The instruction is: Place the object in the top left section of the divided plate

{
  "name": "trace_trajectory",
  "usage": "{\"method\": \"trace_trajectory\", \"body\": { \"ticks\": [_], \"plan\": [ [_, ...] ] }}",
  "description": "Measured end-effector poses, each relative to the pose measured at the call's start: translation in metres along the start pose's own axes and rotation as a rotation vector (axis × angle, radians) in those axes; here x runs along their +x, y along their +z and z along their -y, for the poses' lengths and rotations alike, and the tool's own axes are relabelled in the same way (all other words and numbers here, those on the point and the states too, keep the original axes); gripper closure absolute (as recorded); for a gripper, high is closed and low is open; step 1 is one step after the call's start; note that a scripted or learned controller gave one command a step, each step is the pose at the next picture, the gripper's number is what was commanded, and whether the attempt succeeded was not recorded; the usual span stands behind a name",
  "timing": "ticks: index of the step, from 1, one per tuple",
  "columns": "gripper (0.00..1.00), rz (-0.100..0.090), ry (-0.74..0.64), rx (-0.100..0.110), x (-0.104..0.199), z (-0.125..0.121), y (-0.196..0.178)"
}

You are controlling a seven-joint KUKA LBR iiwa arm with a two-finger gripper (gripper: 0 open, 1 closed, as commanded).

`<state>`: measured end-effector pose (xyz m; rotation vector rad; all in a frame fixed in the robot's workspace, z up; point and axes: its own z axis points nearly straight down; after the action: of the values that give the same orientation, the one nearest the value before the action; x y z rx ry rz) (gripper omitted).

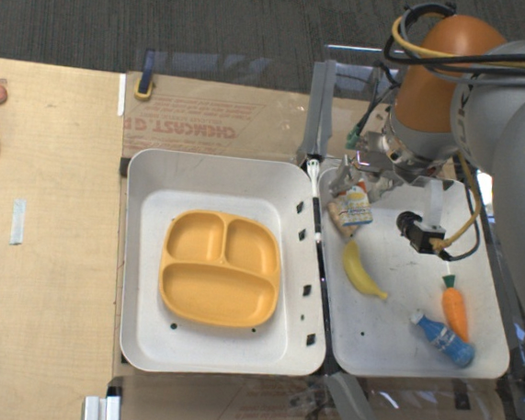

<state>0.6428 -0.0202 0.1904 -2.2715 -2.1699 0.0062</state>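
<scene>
In the right bin, the tool (355,188) is clamped on a small bottle (352,208), its long axis roughly upright.

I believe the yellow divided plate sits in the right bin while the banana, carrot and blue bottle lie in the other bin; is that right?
Not quite. The camera view shows the yellow divided plate in the left bin, not the right. The banana, carrot and blue bottle lie in the other bin, the right one.

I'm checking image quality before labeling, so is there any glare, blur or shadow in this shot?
Camera view: even, soft lighting; the divided plate is sharp with mild shading inside its sections; the gripper area is cluttered and slightly soft; the banana casts only a faint shadow.
</scene>
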Motion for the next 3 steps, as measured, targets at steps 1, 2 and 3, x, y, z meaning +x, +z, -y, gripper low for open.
{"method": "trace_trajectory", "body": {
  "ticks": [1, 2, 3],
  "plan": [
    [1.0, -0.001, 0.014, 0.001, 0.056, 0.055, -0.044],
    [1.0, -0.001, -0.003, 0.002, 0.099, 0.124, -0.034],
    [1.0, 0.0, -0.129, 0.0, 0.162, 0.052, -0.058]
  ]
}}
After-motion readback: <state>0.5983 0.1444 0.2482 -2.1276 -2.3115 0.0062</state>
